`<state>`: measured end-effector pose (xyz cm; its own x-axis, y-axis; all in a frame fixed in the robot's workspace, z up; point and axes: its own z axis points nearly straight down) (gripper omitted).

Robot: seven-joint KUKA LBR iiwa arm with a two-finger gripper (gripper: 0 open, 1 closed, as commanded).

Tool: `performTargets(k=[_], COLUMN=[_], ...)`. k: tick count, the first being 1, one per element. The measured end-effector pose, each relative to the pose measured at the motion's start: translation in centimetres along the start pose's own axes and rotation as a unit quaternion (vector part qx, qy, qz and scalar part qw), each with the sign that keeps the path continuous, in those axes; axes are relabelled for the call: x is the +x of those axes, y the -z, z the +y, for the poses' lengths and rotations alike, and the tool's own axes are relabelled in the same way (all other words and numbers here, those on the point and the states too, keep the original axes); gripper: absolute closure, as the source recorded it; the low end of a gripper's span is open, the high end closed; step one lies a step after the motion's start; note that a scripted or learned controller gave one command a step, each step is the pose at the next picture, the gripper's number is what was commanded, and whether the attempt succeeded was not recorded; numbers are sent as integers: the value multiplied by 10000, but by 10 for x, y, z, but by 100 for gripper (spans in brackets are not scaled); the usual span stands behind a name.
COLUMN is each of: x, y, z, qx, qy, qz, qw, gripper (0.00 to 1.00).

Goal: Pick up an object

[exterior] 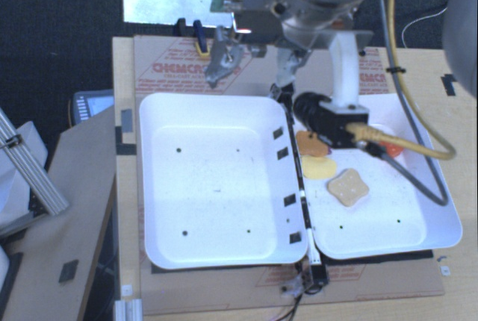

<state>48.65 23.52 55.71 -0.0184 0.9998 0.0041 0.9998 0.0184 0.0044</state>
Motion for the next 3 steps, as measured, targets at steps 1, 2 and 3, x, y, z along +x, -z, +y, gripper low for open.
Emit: performTargets(k=[1, 2, 3], x=[0, 0, 0], y=[0, 0, 0], z=[0, 0, 0], qx=[0, 0, 0], qy=[0, 0, 0], qz=[0, 0, 0], qw=[10000, 10000, 10000], gripper=[0, 0, 0])
